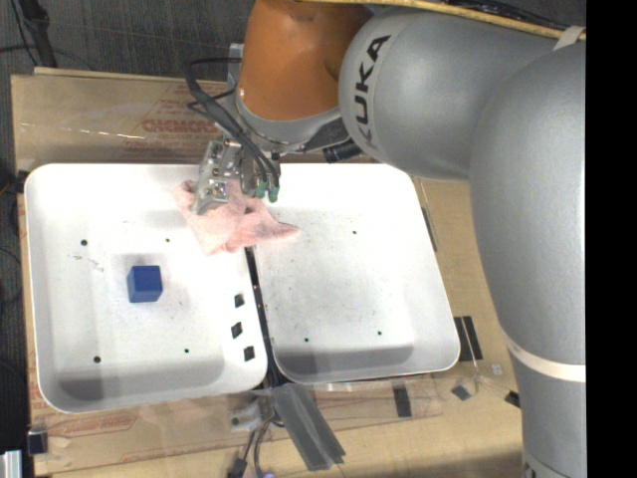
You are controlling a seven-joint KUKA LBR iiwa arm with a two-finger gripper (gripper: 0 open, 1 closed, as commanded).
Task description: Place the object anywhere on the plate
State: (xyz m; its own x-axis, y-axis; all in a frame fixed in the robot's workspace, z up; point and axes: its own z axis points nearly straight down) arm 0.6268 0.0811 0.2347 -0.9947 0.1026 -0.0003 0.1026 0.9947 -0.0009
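A small blue cube [145, 283] sits in the left bin [60, 297], left of its middle. A pink, crumpled-looking flat thing [239, 225] lies at the back right corner of that bin, and its right tip reaches over the divider towards the right bin [348, 297]. My gripper [237, 193] hangs directly over the pink thing's back edge, open, with one finger [207, 195] at its left and the other at its right. Whether the fingertips touch the pink thing I cannot tell. The cube is far from the gripper, to the front left.
Both white bins stand on a brown cardboard sheet [90, 108]. The arm's orange band [289, 58] and grey body [478, 118] cover the back right. Three small black marks [239, 327] line the left bin's right wall.
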